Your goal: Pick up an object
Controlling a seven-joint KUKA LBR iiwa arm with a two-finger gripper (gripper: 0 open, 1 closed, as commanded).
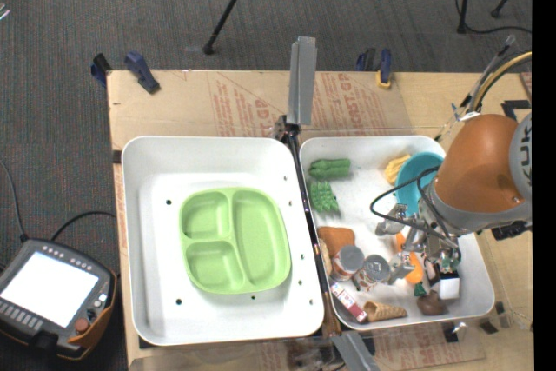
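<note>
Hanging low over the right bin (473,295) among toy clutter, hand (427,261) with grip state impossible to tell, green toys (327,182) at its far left, ice-cream cone (382,310) near, green divided plate (234,239) in left bin (139,187).

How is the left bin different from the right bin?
The left bin holds a green divided plate; the right bin holds many small toys. The end effector is down in the right bin, not in the left bin. Both are shallow and white.
</note>
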